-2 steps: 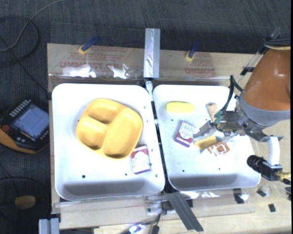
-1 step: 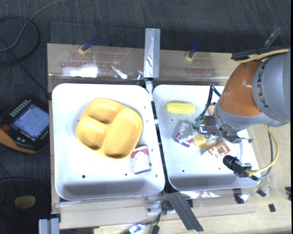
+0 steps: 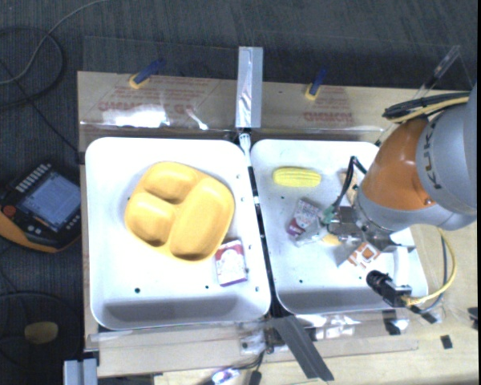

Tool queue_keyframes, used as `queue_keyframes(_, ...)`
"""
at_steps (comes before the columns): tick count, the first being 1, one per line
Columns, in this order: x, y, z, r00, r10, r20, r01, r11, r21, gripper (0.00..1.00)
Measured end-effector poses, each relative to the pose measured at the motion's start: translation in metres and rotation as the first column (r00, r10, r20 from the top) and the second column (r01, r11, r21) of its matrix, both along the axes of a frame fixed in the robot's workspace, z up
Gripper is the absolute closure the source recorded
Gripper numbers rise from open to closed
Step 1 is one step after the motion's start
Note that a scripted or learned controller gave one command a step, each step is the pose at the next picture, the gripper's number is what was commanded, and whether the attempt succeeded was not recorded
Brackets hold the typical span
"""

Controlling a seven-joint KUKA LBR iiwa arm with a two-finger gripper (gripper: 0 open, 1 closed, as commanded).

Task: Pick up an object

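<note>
In the right bin, my gripper is lowered near the middle right, below the arm's orange band. A small orange-and-white item lies right against the gripper's lower side; whether it is gripped is hidden. A crumpled clear packet with red print rests just left of the gripper. A yellow corn-shaped piece lies toward the bin's back. The left bin holds a large yellow moulded dish and a small red-and-white box.
A metal divider post stands behind the seam between the bins. A black cable fitting and a yellow cable hang at the right bin's front right corner. A handheld pendant lies on the floor at left.
</note>
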State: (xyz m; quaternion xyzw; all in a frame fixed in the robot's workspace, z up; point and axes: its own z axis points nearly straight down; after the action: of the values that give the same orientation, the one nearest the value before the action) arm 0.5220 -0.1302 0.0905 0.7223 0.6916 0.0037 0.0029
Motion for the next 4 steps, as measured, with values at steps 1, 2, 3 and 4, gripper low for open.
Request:
queue_keyframes(1, 0.001, 0.001, 0.009, 1.0, 0.0, 0.001, 0.0, 1.0, 0.004, 1.0)
queue_keyframes(2, 0.04, 0.049, 0.092, 0.969, 0.246, -0.011, -0.246, 0.969, 0.002, 1.0)
queue_keyframes(3, 0.04, 0.049, 0.092, 0.969, 0.246, -0.01, -0.246, 0.969, 0.002, 0.0)
queue_keyframes(4, 0.047, 0.026, 0.005, 0.965, 0.264, -0.004, -0.264, 0.965, -0.003, 0.0)
